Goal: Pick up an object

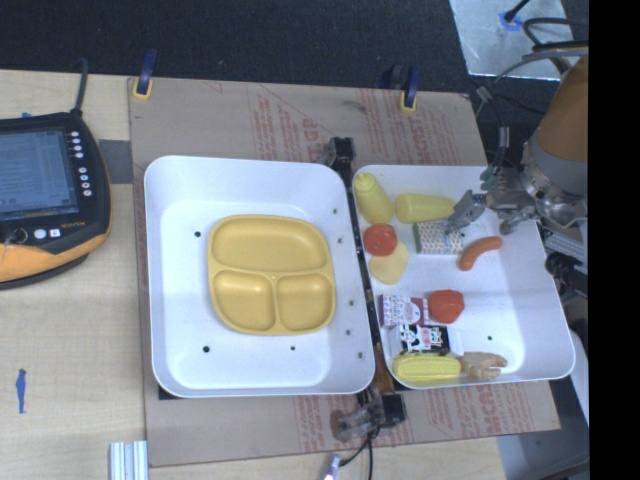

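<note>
Right bin (535, 308) holds the candidate objects: sausage (479, 251) lying far-right of centre, a small speckled packet (436, 237) just left of it; yellow bottle (373, 198) and a yellow oblong piece (424, 207) along the far side; red tomato (380, 239) resting against a pale lemon-like piece (390, 264) by the left wall; second red piece (446, 305) mid-bin, touching a pink-and-white carton (413, 324); corn cob (428, 369) and a tan piece (484, 365) at the near edge. Gripper (470, 213) hangs over the far part of this bin, just beside the packet and sausage; nothing seen between its fingers; open or closed, cannot tell. Left bin (175, 268) carries a yellow divided tray (271, 273). Tablet (45, 193) sits on the bench, far left.
</note>
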`<action>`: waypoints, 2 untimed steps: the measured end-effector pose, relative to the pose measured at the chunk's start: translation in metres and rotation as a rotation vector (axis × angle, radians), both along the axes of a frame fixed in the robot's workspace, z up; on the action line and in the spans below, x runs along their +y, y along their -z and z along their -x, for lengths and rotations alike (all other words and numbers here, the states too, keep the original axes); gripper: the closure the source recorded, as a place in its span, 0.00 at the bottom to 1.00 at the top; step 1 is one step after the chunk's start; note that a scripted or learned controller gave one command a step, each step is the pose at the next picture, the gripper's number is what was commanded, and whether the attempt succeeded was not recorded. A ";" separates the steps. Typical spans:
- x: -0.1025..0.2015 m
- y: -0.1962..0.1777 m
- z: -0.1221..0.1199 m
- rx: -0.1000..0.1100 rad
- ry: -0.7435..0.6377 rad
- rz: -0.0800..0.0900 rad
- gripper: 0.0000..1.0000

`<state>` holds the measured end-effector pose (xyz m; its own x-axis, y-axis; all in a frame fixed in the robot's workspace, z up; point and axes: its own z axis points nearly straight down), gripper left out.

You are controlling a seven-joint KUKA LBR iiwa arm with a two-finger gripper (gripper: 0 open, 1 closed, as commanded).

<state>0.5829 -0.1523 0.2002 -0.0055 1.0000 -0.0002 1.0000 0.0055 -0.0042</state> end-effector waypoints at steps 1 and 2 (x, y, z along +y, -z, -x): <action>-0.009 0.109 0.051 0.001 -0.001 0.000 0.00; 0.044 0.109 0.107 0.000 -0.001 0.000 0.00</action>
